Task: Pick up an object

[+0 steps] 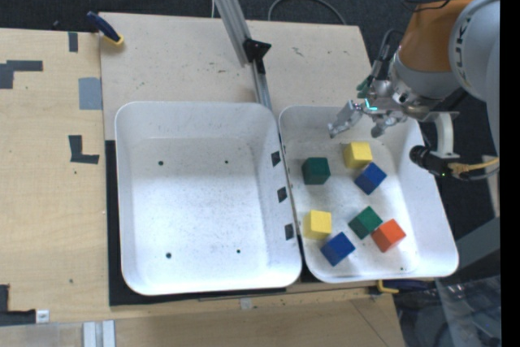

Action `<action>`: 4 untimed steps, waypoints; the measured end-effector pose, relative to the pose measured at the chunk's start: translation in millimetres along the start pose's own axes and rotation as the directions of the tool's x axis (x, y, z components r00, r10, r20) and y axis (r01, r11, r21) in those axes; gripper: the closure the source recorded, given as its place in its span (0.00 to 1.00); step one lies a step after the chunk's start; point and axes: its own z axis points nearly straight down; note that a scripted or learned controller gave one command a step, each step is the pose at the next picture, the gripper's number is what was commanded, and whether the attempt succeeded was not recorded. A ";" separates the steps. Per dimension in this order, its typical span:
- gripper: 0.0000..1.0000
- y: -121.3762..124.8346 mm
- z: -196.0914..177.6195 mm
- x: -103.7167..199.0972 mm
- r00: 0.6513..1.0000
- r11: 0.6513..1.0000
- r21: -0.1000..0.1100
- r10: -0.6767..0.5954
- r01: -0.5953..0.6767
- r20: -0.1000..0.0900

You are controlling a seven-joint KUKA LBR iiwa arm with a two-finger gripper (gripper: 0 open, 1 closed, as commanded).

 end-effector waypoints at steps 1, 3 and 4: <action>0.00 1.1 -2.9 0.0 1.000 1.000 -0.005 -0.001 0.001 0.001; 0.00 3.5 82.1 -8.6 1.000 1.000 -0.009 0.000 0.000 0.006; 0.00 8.9 86.4 -9.1 1.000 1.000 -0.027 -0.001 0.001 0.009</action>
